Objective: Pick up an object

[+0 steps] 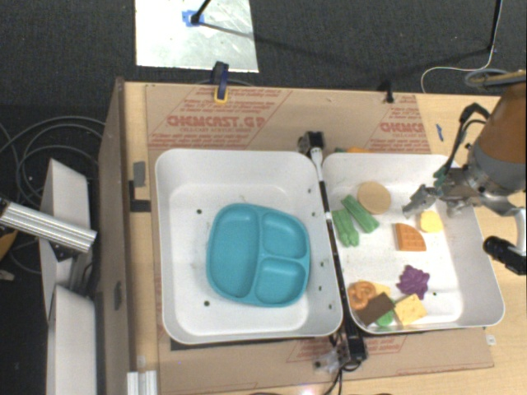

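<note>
Over the right bin [486,290], the claw [430,197] hangs with fingers spread and nothing between them; a yellow block [431,221] lies just below it, beside the orange wedge [408,237].

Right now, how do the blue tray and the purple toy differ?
The blue tray lies in the left bin; the purple toy lies in the right bin. The tray is far larger, with three compartments; the toy is small and lobed. The tray sits alone; the toy has other pieces close around it. Both lie apart from the claw.
</note>
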